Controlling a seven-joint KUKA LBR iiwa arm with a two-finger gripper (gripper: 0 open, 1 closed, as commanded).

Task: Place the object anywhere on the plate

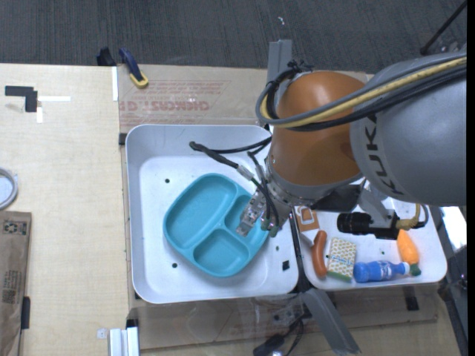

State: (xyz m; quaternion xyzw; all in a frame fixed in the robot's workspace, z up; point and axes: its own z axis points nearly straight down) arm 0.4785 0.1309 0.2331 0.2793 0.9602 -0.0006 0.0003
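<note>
Writing: the grey arm housing (415, 147) carries the black letters "KUK", with the rest cut off from view. A brown cardboard sheet (185, 99) behind the bins bears red print that reads reversed and is not legible. A brown paper bag (13, 273) at the bench's left edge shows a small recycling mark.

End effector: the gripper (254, 217) sits over the right-hand rim of the light blue divided plastic plate (200, 213). Released or clenched cannot be told from this angle, nor whether it touches the plate. Black cables run from the wrist across the bin's back.

The plate lies tilted in the left white bin (141, 221), near its centre.

The loose objects lie in the right white bin (438, 262), apart from the plate:
- an orange-red sausage (319, 252)
- a checkered packet (341, 258) just beside the sausage
- a blue plastic bottle (380, 271) on its side
- an orange carrot-shaped piece (407, 248)
- a small white-and-orange box (304, 217)

The orange wrist band (315, 128) overhangs the wall between the bins.

Bench, left side: a tape roll (4, 189) and a blue-and-yellow clamp (133, 69).
</note>
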